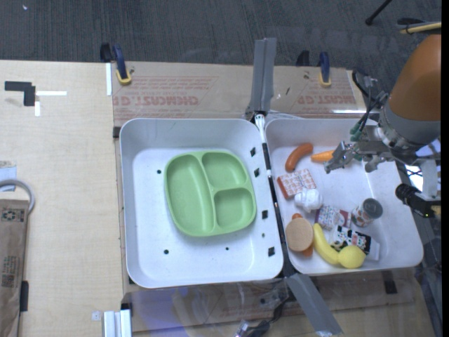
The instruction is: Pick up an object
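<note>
My gripper (353, 154) hangs over the back right part of the right bin (393, 258), at the end of the grey arm with the orange band (421, 69). Just to its left lie a small orange carrot (323, 156) and a reddish sausage (299, 156). Further forward in the same bin are a red-and-white packet (296, 183), a white crumpled item (307, 200), a round brown bun (299, 235), a banana (323, 244), a lemon (351, 258), a small grey can (370, 209) and a black-and-white box (355, 241). Nothing is seen held.
The left bin (140, 258) holds a green divided plate (209, 192). A grey divider bar (264, 76) runs between the bins at the back. Clamps (123, 72) hold cardboard behind the bins. A brown paper bag (10, 258) lies at the far left.
</note>
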Robot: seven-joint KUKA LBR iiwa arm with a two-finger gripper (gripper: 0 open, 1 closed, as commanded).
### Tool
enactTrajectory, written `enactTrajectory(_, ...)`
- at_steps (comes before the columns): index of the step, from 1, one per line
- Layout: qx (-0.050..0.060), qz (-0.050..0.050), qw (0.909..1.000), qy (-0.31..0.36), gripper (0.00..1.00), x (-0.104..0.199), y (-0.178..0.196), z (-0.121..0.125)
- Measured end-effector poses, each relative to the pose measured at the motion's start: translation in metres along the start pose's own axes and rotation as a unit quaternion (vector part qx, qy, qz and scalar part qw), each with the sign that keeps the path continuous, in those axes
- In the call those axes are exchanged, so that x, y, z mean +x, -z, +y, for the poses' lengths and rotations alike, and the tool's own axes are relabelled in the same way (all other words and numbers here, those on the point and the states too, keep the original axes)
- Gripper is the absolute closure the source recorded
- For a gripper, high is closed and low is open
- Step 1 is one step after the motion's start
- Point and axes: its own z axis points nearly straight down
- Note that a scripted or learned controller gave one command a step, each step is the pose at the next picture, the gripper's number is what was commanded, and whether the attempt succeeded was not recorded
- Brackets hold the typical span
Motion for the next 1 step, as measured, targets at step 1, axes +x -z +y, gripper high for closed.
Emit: enactTrajectory(1, -0.016, -0.002, 0.9926, -0.12, 0.0, -0.0135, -0.0711, -0.0587)
